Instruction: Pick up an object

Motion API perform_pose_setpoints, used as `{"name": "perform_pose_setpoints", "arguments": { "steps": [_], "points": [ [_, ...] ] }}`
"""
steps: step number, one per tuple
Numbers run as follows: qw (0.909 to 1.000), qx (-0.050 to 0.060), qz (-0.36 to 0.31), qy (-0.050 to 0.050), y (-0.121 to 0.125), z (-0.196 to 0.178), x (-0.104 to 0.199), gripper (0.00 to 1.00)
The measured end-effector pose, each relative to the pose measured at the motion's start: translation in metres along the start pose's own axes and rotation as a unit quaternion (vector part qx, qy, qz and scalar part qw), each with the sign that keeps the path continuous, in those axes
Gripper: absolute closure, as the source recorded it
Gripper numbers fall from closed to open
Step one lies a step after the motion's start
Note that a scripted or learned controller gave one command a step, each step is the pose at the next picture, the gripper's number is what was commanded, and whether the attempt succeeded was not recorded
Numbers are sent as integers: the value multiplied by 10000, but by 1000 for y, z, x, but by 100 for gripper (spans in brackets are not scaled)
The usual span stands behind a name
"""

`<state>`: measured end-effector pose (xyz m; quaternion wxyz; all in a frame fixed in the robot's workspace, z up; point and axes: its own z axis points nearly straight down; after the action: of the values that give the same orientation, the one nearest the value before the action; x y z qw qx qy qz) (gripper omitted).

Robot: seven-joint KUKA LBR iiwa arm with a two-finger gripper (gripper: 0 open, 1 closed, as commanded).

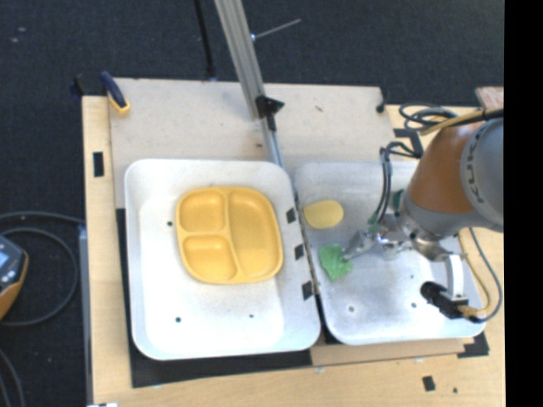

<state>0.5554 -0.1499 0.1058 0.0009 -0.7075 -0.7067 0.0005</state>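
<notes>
Gripper [361,246] is hovering low in the right bin [399,320], fingers looking narrowly parted, nothing between them. Green object [334,262] is lying just beside the tips, toward the bin's left edge. Yellow round piece [323,214] is sitting near the bin's far-left corner.

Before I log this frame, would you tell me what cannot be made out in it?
- Hand: in the camera view it meets the green object, too small and blurred to tell whether it grips.
- Right bin: its right side lies under the arm.
- Green object: too blurred to identify.
</notes>
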Motion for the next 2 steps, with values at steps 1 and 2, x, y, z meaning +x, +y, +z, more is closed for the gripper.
{"name": "perform_pose_setpoints", "arguments": {
  "steps": [1, 2],
  "points": [
    [10000, -36, 22, -15, 2, -14, -2, 100],
    [10000, -44, 12, -18, -3, -73, -11, 100]
  ]
}}
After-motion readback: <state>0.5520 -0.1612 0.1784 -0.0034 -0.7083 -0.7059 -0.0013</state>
